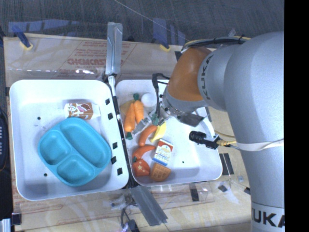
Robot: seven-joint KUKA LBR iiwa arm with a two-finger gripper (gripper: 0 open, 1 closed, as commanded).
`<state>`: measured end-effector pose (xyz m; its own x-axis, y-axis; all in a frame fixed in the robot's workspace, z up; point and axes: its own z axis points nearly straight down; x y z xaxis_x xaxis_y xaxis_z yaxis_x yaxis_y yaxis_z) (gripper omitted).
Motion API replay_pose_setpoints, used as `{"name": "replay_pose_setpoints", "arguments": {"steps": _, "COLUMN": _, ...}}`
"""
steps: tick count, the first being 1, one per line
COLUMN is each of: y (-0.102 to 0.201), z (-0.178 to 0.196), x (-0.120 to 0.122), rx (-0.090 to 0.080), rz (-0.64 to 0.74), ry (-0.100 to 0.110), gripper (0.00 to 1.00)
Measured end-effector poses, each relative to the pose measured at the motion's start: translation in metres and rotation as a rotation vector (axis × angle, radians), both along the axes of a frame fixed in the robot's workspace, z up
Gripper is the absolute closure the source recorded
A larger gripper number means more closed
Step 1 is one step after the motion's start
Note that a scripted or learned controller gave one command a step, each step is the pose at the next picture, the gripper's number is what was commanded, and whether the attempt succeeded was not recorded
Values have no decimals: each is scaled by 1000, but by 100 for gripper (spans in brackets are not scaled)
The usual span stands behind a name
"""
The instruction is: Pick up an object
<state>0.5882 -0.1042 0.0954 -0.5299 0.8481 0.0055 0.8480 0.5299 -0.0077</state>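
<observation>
Toys crowd the right-hand shallow white bin [205,166], and the grey arm's two-finger gripper [155,117] hangs low over the heap, its tips among the pieces near the bin's left wall. Whether that pincer is open, closed or gripping anything, I cannot tell; the wrist and its orange band cover too much.

Right under the tips lie two orange plastic carrots [133,114], side by side and touching, with a small yellow banana-shaped piece [159,132] and an orange-red sausage-shaped piece [147,135] just beside them. Nearer the front wall sit a small printed carton with a blue and orange label [163,153], a red plastic tomato [141,167] and a tan waffle-like piece [161,172].

My read: these are light, stiff, hollow play foods with smooth, slippery skins. A carrot looks the best bet, pinched across its narrow body at mid-length. The risk is that it squirts out sideways.

Over in the left-hand white bin [29,95], a blue sectioned plastic plate [75,151] and a small brown printed box [79,110] sit well apart from the action.
</observation>
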Motion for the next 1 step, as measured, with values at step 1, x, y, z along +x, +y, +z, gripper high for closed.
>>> {"name": "replay_pose_setpoints", "arguments": {"steps": 1, "y": 6, "z": 58, "x": 68, "rx": 0, "rz": 251, "ry": -10, "gripper": 0}}
